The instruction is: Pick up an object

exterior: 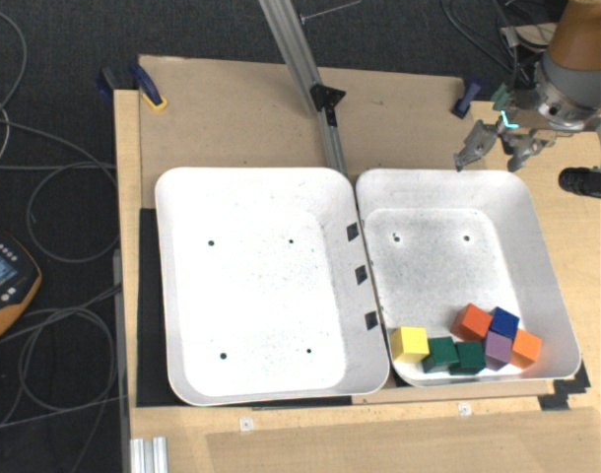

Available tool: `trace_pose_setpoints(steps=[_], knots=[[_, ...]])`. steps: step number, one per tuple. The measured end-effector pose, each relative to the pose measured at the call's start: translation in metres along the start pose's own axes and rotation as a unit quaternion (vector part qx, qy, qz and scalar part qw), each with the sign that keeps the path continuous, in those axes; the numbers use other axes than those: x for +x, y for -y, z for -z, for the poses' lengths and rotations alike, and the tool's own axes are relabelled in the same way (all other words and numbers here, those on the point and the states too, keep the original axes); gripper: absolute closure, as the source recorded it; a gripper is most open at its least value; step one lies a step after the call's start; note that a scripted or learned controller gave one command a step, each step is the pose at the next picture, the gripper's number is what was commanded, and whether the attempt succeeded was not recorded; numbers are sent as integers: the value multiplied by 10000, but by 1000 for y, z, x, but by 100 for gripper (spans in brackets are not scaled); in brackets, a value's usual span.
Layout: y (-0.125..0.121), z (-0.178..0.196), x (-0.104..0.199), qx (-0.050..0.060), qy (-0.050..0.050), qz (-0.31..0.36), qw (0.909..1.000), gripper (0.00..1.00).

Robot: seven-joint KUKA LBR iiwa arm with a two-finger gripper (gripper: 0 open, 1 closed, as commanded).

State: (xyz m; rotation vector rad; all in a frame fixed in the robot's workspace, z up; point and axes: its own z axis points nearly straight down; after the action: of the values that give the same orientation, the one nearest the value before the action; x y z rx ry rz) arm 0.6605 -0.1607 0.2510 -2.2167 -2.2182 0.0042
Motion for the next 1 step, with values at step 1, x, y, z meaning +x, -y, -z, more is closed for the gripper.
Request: trace_pose_setpoints(steps=[1], knots=[[-1,3,0,-21,12,6,10000,0]])
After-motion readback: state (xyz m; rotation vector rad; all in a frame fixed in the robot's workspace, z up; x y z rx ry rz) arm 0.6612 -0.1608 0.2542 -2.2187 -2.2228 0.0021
